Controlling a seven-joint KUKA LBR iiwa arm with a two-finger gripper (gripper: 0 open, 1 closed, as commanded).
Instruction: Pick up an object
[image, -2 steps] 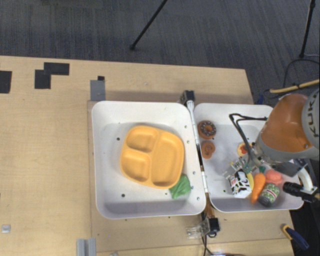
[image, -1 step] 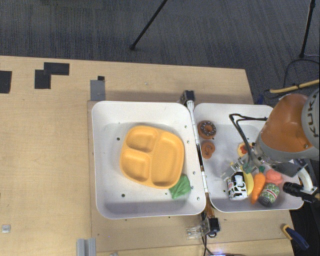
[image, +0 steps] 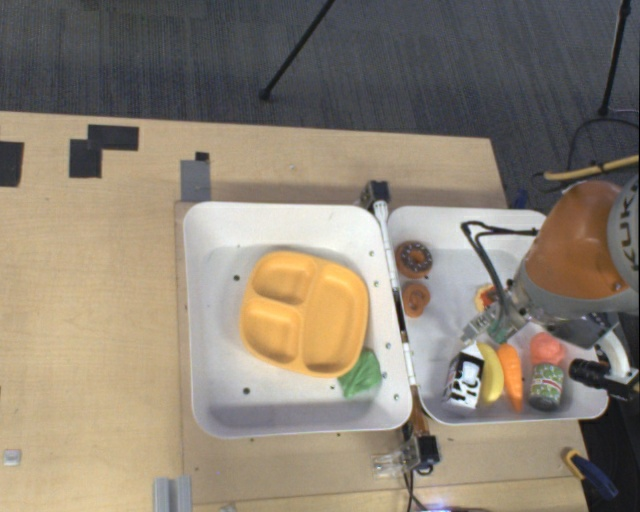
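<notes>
We look down at a slant on a wooden bench that bears two shallow white bins side by side.

Nearest us, along the lower edge of the right bin, several small things lie in a row: a black and white carton, a yellow banana touching it, an orange carrot just beside the banana, and a green can at the far right of the row. A pink, rounded piece sits just above the can.

The arm, grey with a large orange band, reaches in from the right and covers much of this bin. Its gripper hangs low over the bin, right above the top of the banana and the carton. We cannot tell how the pincer stands, nor whether it touches or holds anything; it is small and partly hidden by the wrist.

Farther back in the same bin lie a small brown round piece and, beyond it, a chocolate doughnut, both near the bin's left wall.

In the left bin a yellow compartment plate sits near the middle, with a green leafy piece touching its near right corner.
</notes>
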